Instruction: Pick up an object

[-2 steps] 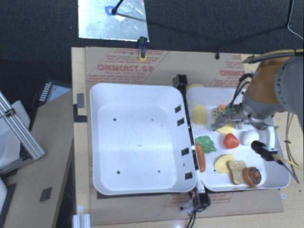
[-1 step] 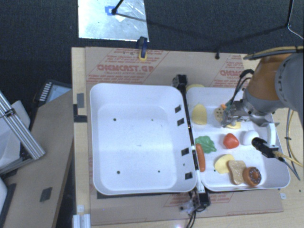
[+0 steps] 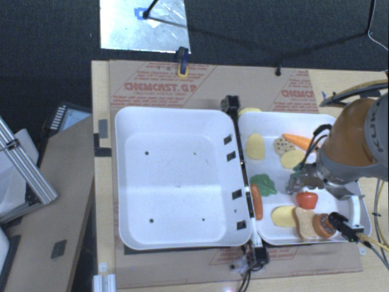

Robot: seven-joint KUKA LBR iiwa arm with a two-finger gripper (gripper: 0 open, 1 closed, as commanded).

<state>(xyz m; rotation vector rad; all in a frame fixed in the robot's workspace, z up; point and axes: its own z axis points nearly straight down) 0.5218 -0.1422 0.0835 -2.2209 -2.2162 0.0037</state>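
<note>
The right bin holds several toy foods: a pale yellow piece, a cookie, an orange carrot, a yellow lemon-like piece, a green leafy piece, a red sausage, a red tomato, a yellow potato shape, a bread slice and a brown round piece. My gripper is low in this bin, between the lemon-like piece and the tomato, just above the tomato. The wrist hides its tips.
The left bin lies beside the right one, with a black hinged divider between them. The orange-banded arm covers the right bin's far right side. A clamp sits at the bench's back edge.
</note>
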